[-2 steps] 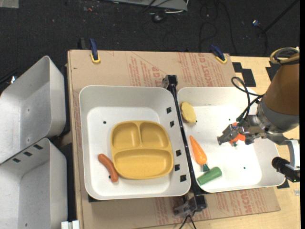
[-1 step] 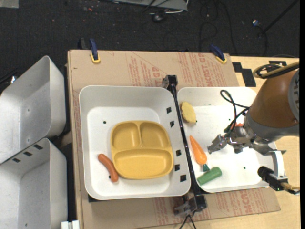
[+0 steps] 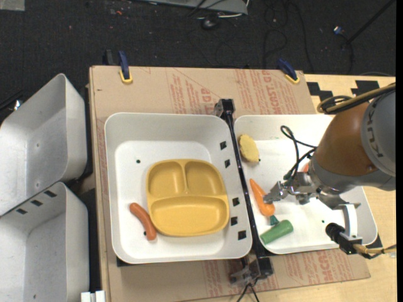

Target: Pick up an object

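Roughly tapered orange carrot [image 3: 259, 197], beside green cylinder [image 3: 278, 231], right bin [image 3: 296, 129]

Red printing runs across the cardboard sheet [image 3: 189, 83] under the bins, seen upside down and reversed; it is too faint and skewed to read any word

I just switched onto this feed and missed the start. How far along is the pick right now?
Nothing looks lifted yet. The gripper is low in the right bin, at the carrot, which lies on the bin floor. The green piece and the yellow piece lie apart from it. In the left bin, the sausage lies beside the yellow tray. The grasp and lift remain.
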`<action>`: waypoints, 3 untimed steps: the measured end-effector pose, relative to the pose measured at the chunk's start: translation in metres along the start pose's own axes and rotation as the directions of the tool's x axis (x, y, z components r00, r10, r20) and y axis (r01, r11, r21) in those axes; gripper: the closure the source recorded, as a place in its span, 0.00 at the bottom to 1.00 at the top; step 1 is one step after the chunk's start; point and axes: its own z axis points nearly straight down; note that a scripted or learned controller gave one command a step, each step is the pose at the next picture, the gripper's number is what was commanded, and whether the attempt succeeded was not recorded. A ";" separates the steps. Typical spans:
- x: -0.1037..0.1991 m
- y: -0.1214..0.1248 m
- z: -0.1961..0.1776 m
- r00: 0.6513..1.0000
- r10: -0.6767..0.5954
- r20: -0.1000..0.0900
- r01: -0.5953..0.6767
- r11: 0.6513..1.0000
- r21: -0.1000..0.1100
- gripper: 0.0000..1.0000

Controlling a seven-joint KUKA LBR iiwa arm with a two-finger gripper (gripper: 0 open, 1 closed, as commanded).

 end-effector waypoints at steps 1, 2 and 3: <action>-0.002 0.000 0.011 1.000 -0.001 -0.001 0.001 1.000 0.006 0.00; -0.001 0.000 0.001 1.000 0.000 -0.003 0.000 1.000 0.007 1.00; -0.005 0.008 -0.044 1.000 -0.006 -0.004 0.006 1.000 0.003 1.00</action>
